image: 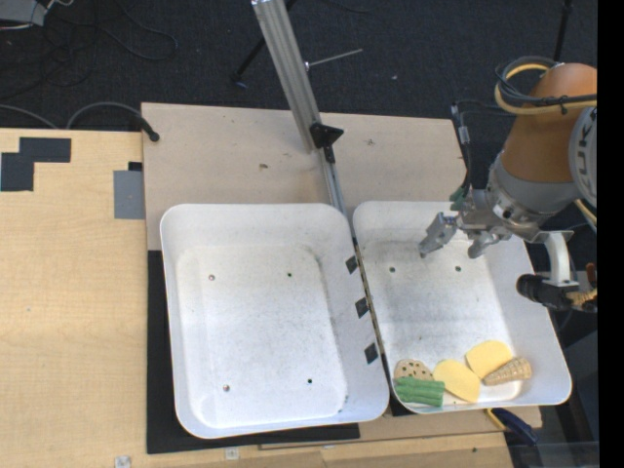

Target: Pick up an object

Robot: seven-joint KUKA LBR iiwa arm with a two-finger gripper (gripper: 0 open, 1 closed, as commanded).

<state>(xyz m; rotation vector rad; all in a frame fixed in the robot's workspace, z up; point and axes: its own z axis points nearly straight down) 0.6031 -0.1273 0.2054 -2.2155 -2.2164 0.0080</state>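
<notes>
Gripper (455,240), jaws apart, empty, over right bin (439,291); toy food cluster (463,373) lies toward 6 o'clock, well apart.

No legible text, label, brand, number or sign appears on any surface. Partial dark lettering shows on the grey arm (581,154) at the right edge; it is cut off and cannot be read. The bins (255,224) and table (68,291) carry no markings.
</notes>
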